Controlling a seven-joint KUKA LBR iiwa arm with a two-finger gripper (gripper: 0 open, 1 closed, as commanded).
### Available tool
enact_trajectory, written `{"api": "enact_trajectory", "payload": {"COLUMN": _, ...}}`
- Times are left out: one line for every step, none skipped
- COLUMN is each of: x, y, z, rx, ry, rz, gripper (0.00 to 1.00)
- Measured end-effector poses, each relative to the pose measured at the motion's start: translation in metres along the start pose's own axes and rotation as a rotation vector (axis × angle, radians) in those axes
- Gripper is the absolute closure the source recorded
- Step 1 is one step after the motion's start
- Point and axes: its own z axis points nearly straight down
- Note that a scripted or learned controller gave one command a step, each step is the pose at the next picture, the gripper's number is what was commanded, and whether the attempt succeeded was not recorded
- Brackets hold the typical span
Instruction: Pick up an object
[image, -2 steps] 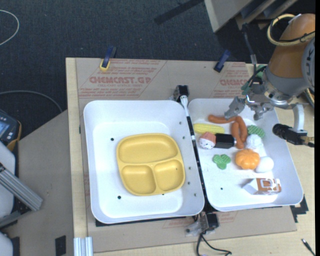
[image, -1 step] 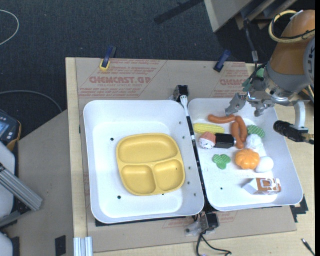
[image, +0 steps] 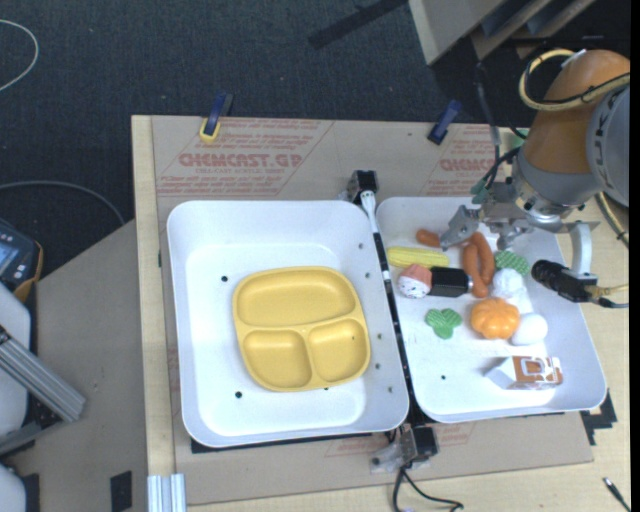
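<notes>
Camera view. Left bin (image: 190, 300): yellow three-compartment tray (image: 300, 326) lying flat. Right bin (image: 580, 380): orange sausage (image: 479, 262), corn cob (image: 418, 257), green leafy piece (image: 442, 321), orange fruit (image: 494, 318), white egg (image: 529, 328), small carton (image: 527, 371), crowded toward far side. Gripper (image: 485, 228) low over sausage's far end, fingers spread, gripping nothing visible. Cardboard sheet (image: 240, 160) beneath, red print reading "CHEMCAST G P".

Bench (image: 150, 300) with two white bins (image: 200, 300)
</notes>
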Motion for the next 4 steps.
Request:
{"api": "enact_trajectory", "payload": {"x": 0.007, "y": -0.006, "z": 0.047, "rx": 0.0, "ry": 0.0, "rz": 0.0, "gripper": 0.0}}
{"api": "enact_trajectory", "payload": {"x": 0.008, "y": -0.005, "z": 0.072, "rx": -0.005, "ry": 0.0, "rz": 0.0, "gripper": 0.0}}
{"api": "enact_trajectory", "payload": {"x": 0.007, "y": -0.004, "z": 0.059, "rx": -0.01, "ry": -0.001, "rz": 0.001, "gripper": 1.0}}
{"api": "enact_trajectory", "payload": {"x": 0.004, "y": 0.007, "z": 0.001, "rx": -0.012, "ry": -0.003, "rz": -0.001, "gripper": 1.0}}
